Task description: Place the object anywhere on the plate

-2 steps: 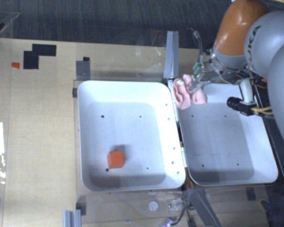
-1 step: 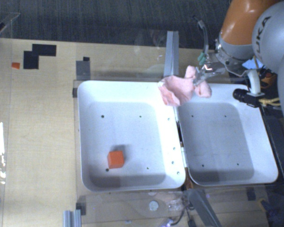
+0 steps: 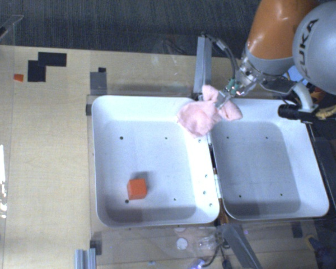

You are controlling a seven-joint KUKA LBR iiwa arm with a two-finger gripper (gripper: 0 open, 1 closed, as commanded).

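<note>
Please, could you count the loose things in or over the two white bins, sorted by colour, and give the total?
Pink: 1, the pink cloth, draped over the ridge between the bins at their far end, just under the gripper.
Orange: 1, the orange block, in the left bin.
Total: 2

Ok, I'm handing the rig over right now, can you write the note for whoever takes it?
Tool: at the far end of the seam between the bins, against the pink cloth; grip cannot be judged from here.
Pink cloth: draped over the far rims of the left bin and the right bin.
Orange block: near the left bin's front.
Done: nothing placed.
Left: no plate identifiable; find one first.
</note>
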